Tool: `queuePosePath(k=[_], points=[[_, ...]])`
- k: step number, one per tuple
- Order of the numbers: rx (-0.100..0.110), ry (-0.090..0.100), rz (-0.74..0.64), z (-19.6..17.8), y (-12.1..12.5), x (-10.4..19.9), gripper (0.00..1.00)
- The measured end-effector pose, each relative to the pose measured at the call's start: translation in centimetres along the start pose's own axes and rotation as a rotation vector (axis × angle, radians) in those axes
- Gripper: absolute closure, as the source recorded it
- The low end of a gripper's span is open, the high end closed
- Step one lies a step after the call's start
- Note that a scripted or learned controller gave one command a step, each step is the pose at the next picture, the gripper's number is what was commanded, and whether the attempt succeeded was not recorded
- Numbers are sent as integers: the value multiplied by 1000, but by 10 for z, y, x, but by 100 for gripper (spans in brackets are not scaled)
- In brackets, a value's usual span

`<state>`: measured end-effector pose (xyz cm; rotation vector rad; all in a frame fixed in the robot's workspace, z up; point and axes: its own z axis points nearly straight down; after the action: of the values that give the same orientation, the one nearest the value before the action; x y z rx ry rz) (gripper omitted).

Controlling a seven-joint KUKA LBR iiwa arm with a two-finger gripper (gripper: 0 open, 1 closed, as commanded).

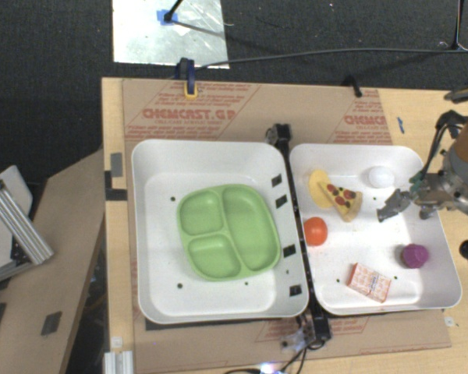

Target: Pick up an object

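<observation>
Two shallow white plastic bins are seen side by side on a tan tabletop (421,115) covered with printed cardboard. In the left bin (152,178) a light green plastic tray with three compartments (228,231) is laid near the middle. In the right bin (444,283) several small things are scattered: a yellow banana-shaped toy (320,188) touching a toy pizza slice with red spots (346,202), a white egg-shaped ball (380,176) near the far wall, a small orange-red round fruit (316,231) close to the left wall, a purple round toy (414,255) towards the right, and a flat pink-and-white packet (370,281) near the front wall. The grey two-finger gripper (393,206) is seen reaching in from the right, positioned above the bin floor between the egg-shaped ball and the purple toy. Nothing is seen between its fingers; whether they are apart or together cannot be told.
</observation>
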<state>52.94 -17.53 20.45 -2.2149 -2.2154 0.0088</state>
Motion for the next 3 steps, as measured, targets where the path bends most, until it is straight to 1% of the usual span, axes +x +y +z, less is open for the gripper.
queuePosePath(k=[1, 2, 3], points=[[-11, -2, -3, -6, 3, 0, 0], [-9, -2, -1, 39, 1, -7, 0], [-7, -1, 0, 97, 1, -15, 0]])
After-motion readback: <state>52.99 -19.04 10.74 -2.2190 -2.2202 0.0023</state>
